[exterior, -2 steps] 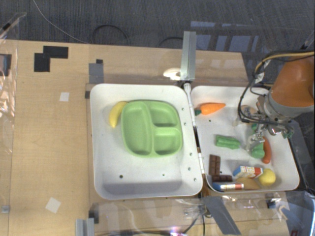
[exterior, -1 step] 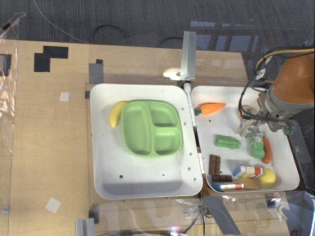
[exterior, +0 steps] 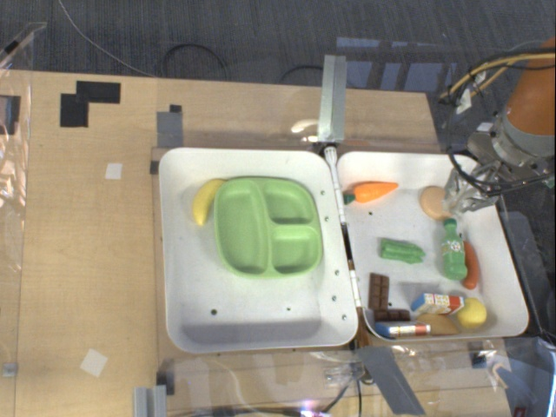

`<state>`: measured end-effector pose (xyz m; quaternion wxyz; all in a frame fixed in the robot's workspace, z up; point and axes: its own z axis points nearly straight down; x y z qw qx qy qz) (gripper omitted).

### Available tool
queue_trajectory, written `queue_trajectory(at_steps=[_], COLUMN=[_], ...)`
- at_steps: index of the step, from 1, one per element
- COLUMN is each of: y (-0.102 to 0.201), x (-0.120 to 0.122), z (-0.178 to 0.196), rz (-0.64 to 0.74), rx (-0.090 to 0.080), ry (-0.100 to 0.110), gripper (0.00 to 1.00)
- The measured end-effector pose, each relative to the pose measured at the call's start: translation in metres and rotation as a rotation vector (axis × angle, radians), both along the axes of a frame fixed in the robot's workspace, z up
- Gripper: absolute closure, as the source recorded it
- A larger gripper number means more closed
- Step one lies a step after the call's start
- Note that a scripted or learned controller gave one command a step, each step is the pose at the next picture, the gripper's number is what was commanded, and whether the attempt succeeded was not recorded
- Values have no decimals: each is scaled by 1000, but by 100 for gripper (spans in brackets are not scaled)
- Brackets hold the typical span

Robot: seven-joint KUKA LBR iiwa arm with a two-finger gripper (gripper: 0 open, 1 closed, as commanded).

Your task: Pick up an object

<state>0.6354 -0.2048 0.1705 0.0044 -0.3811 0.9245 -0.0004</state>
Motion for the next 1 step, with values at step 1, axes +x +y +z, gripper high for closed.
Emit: queue_trajectory(at_steps=[1], y=[1], x=[-1], z=[-2], rz=[0], rx=[1], ry=[3], gripper=[0])
